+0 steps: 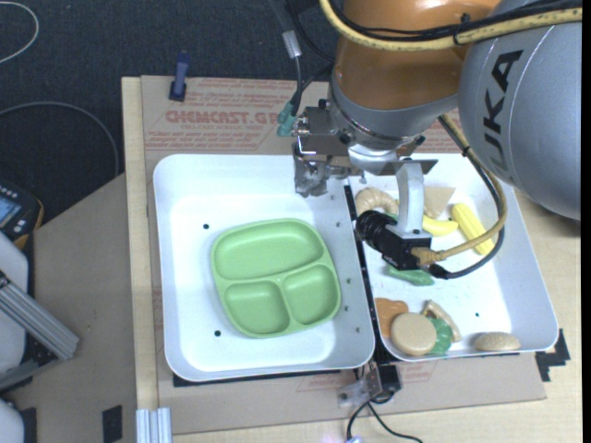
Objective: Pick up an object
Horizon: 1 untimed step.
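The grey arm (536,90) reaches in over the table's (92,247) far right corner, with its orange band (416,17) above the wrist (383,127). The jaws hang below the wrist over the far right corner of the left white bin (175,247), close beside the wall where it meets the right white bin (526,284). They are seen from above and partly hidden by their metal mount, so I cannot tell whether they stand wide or narrow.

The green plate (274,275) has three compartments and lies flat in the middle of the left bin. It is on the near-edge side of the jaws and apart from them, with bare white bin floor between.

In the right bin, a tan curled piece (373,197) lies just across the wall, near the jaws. A yellow corn cob (468,218) lies further toward the table's right edge. Toward the near edge lie an orange-brown piece (390,309) and a round tan biscuit (413,332). A green-rimmed slice (445,326) touches the biscuit, and a tan oval lump (497,341) lies near the bin's near right corner.

Both bins rest on a cardboard sheet (231,109) with red print. A blue clip (178,77) sits at the sheet's far left corner.
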### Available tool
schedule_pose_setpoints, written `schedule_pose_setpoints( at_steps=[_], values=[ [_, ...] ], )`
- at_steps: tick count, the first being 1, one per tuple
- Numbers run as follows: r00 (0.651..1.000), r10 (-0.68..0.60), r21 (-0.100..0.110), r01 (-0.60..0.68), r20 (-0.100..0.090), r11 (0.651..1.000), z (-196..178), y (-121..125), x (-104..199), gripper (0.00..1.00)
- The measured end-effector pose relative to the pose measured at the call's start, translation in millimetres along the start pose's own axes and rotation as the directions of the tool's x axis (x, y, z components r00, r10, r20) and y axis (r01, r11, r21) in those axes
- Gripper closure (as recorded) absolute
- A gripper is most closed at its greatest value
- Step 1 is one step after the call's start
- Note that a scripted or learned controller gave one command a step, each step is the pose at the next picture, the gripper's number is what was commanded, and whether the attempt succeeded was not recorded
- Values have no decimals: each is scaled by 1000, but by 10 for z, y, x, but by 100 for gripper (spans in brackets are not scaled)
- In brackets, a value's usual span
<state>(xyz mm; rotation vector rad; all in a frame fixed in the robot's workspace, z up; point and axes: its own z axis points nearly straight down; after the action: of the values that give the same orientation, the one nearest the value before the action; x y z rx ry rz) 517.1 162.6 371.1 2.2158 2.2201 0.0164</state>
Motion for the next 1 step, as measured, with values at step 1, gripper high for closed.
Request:
schedule_pose_setpoints(
  at_steps=[1],
  values=[
    [1000, -1, 16, 1, 5, 1000, 369, -397, 394, 100]
  ],
)
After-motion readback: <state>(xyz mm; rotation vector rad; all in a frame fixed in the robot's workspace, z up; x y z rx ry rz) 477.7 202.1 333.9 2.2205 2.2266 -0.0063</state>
